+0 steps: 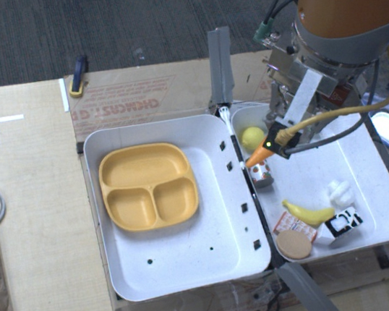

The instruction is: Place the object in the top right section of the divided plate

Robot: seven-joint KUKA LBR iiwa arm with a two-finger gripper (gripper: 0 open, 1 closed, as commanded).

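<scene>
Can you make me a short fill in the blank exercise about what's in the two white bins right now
1. The yellow three-section divided plate lies in the ______ shallow white bin.
2. The curved yellow banana lies in the ______ shallow white bin.
3. The round yellow-green lemon sits near that bin's ______ corner.
4. The number of objects lying on the plate is ______.

Missing words: left; right; top left; zero
</scene>
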